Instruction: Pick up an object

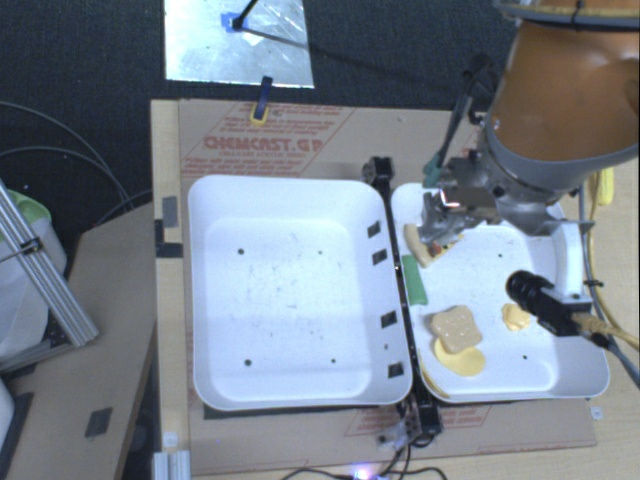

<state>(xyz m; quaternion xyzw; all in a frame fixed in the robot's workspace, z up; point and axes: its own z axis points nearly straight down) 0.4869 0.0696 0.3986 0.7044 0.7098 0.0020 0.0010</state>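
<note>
The left bin (290, 298) shows a bare white floor, so any pick has to come from its neighbour. Against the divider, inside the right bin (525, 363), a green strip (414, 280) lies flat along the wall, likely awkward to reach because the rim crowds it. Just above it sits a pale piece (414, 244), also close to that wall, and this looks like the object being tried for, since the gripper (440, 226) is low over the bin's upper left corner, right beside or touching it. Whether the tool is open or closed cannot be told from here, and nothing can be seen held in it. Nearer the front of the bin, a toast slice (455, 328) rests partly on a yellow disc (465, 362), and a small yellow chip (516, 317) lies apart to their right; all three sit in open floor and would be easier targets. The arm (570, 78) leans in from the right, above the bin's far edge
</note>
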